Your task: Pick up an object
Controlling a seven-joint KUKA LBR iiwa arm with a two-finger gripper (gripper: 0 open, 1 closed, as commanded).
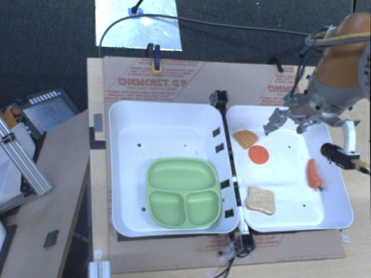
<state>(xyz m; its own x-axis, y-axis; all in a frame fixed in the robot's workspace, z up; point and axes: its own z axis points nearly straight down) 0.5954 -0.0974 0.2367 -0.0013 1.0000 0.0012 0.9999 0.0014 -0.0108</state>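
Note:
The right bin holds several toy foods: a tan cracker-like piece, a red-orange disc, a beige toast slice and an orange carrot near the right wall. My gripper hangs over the bin's far part, to the right of the cracker piece and above the disc. Its two dark fingers are spread apart with nothing between them.
The left bin holds a green three-compartment plate. A black divider clip strip runs between the bins. A black fitting juts over the right bin's right edge. Cables cross the far bench.

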